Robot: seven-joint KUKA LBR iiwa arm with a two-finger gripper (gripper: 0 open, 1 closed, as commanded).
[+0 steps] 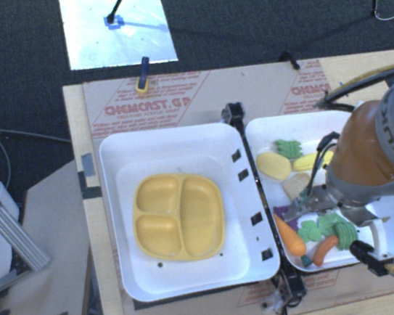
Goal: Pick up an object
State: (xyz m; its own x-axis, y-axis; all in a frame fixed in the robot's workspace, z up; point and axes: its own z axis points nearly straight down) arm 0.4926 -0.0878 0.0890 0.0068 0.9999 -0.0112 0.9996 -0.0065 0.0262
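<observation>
Toy carrot (289,235) lies at the right bin's (260,130) near-left; the arm (371,145) bends low over the bin. Gripper (321,209) state unclear.

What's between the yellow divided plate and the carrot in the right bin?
In the camera view: bare white floor of the left bin, then the black clips on the shared bin walls. Nothing else lies between the plate and the carrot.

arm (379,148) cut off at right edge, hiding right bin (302,121) middle
</observation>
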